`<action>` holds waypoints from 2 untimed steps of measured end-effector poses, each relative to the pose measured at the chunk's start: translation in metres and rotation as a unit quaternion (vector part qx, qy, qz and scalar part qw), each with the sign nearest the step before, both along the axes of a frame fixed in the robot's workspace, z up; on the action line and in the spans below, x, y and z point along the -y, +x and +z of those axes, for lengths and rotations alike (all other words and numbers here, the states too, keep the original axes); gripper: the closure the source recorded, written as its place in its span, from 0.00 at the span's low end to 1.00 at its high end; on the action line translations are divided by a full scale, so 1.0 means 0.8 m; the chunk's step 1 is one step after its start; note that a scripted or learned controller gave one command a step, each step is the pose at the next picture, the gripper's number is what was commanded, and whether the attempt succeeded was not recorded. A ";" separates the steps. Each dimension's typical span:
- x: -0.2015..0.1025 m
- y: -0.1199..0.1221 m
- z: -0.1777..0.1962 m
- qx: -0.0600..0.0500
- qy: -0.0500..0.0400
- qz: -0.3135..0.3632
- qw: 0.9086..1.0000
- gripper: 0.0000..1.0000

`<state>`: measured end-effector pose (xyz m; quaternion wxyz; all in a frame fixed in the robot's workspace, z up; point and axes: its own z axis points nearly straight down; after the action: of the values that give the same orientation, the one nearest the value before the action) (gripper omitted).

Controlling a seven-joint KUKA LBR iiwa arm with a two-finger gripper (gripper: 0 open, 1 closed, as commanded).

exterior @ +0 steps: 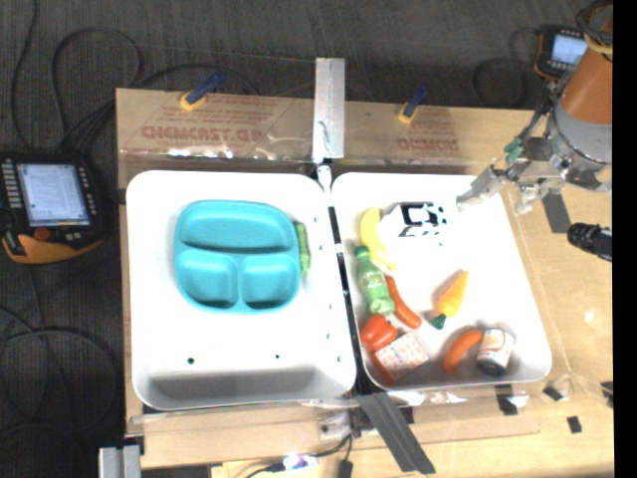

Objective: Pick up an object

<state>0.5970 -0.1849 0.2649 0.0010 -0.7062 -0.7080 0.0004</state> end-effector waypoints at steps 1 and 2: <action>-0.009 -0.079 -0.168 -0.001 0.001 0.022 1.000 0.00; -0.003 -0.101 -0.220 0.005 0.001 -0.090 0.996 0.00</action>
<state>0.5163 -0.1827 0.0890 -0.0019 -0.7669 -0.6417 -0.0042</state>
